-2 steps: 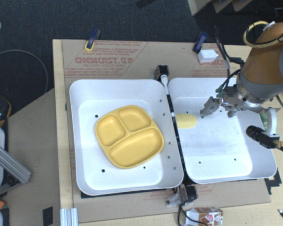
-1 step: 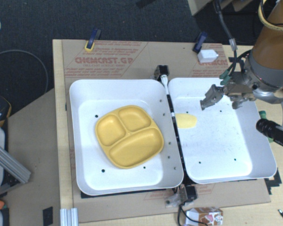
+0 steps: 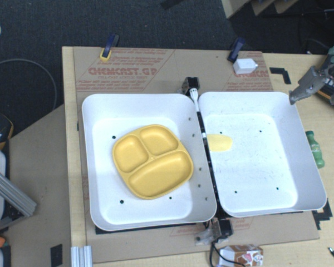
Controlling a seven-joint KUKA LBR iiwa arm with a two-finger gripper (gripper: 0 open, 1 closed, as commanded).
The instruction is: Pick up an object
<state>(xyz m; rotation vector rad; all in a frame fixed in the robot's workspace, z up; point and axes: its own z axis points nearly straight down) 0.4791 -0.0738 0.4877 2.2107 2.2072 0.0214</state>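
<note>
End effector [image 3: 301,91] at right bin [image 3: 267,204] top-right corner, angled down-left; finger state cannot tell.

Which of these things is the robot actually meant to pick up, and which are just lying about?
For the job:
yellow divided plate, left bin
small yellow piece, right bin
gripper

Lying about:
white block
green object
yellow clamp

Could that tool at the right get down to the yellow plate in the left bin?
Probably yes. The yellow plate lies uncovered in the left bin; the tool hangs beyond the right bin, with nothing tall between.
</note>
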